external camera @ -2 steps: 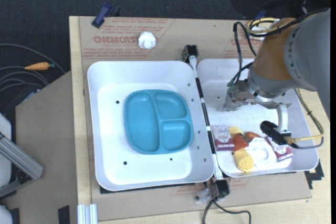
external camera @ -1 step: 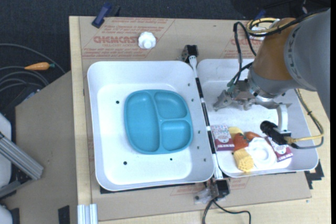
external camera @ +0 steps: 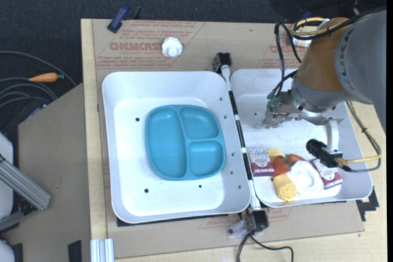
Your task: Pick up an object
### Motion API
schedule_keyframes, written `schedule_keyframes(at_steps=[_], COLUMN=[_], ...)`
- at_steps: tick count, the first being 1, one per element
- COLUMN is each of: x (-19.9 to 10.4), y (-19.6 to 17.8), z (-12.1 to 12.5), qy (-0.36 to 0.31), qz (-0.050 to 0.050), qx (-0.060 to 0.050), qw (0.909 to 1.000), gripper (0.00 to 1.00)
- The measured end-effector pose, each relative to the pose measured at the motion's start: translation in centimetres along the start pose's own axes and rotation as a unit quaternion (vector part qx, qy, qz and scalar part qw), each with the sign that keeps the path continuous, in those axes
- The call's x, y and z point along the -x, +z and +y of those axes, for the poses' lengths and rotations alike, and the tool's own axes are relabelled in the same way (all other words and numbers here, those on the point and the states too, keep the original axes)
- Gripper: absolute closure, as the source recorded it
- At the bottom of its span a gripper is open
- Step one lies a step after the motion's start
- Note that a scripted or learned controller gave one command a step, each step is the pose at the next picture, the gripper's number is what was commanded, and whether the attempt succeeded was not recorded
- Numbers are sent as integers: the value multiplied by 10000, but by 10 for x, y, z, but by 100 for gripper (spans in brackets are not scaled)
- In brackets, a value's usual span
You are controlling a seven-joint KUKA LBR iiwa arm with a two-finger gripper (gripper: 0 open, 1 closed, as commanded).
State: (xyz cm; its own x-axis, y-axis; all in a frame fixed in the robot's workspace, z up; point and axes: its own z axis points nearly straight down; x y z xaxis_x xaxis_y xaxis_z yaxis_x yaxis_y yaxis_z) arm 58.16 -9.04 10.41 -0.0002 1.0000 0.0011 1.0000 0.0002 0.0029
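My gripper (external camera: 276, 115) hangs low over the middle of the right bin (external camera: 258, 86), above bare white floor. Nothing shows between its fingers. The objects lie in a cluster at the near end of that bin: a white packet with red print (external camera: 260, 161), an orange and red toy piece (external camera: 283, 164), a yellow corn cob (external camera: 284, 186), a white round piece (external camera: 304, 176) and a red and white packet (external camera: 326, 172). The cluster is below and to the right of the gripper, apart from it.
The left bin (external camera: 123, 132) holds a blue divided plate (external camera: 184, 141). A black clip (external camera: 222, 61) sits at the far end of the bins' shared edge. On the cardboard beyond lie a white ball (external camera: 171, 46) and a blue object (external camera: 119, 18). The arm's grey and orange body (external camera: 344, 58) covers the right bin's far right.
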Motion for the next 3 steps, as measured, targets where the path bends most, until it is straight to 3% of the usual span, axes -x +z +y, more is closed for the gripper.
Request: schedule_keyframes(at_steps=[1,2,3], x=[0,0,0], y=[0,-10,-10], z=[0,0,0], qy=[0,-1,-1], qz=[0,2,2], qx=[-2,5,3], qw=[10000,10000,10000], gripper=[0,100,0])
